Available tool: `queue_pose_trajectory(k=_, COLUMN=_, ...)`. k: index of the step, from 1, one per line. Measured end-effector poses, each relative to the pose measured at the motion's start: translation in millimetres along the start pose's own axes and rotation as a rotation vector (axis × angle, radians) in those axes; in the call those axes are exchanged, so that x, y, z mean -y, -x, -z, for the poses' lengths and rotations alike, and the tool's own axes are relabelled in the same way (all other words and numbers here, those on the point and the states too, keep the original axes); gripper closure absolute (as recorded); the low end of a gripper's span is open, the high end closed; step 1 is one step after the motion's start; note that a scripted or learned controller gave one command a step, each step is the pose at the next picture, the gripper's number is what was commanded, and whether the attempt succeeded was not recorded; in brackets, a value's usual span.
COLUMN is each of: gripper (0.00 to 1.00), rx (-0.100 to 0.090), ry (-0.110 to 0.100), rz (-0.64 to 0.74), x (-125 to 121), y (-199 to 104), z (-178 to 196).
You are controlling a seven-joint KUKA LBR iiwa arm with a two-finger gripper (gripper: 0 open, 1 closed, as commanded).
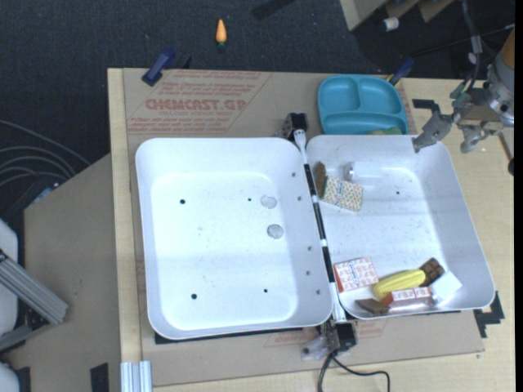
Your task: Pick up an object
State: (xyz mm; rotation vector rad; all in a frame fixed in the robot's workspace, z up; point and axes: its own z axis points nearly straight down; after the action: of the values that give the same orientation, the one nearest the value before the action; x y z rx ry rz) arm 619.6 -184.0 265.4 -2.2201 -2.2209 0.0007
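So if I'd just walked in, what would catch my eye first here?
Probably the two white bins side by side: the left bin looks almost bare, while the right bin has its clutter heaped in the near corner, where a yellow object stands out beside a red-and-white packet. A bright blue divided tray sits just behind the right bin, and the gripper hangs over that bin's far right corner.

I see my arm at the far right. My gripper [449, 135] hangs up high, its two fingers [426, 137] spread apart, holding nothing.
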Motion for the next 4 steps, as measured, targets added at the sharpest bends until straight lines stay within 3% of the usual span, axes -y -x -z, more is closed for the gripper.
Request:
queue_pose_trajectory(k=1, gripper=0.00, rx=0.000, ry=-0.001, rz=0.001, x=61, y=-52, z=-14)
queue_pose_trajectory(k=2, gripper=0.00, rx=0.000, ry=0.001, rz=0.000, x=92, y=-114, z=40)
queue_pose_trajectory(k=3, gripper=0.00, rx=0.000, ry=-0.002, rz=0.000, x=104, y=-156, z=17)
queue_pose_trajectory(k=4, gripper=0.00, rx=0.000, ry=-0.002, rz=-0.001, x=141, y=-185, z=-51)
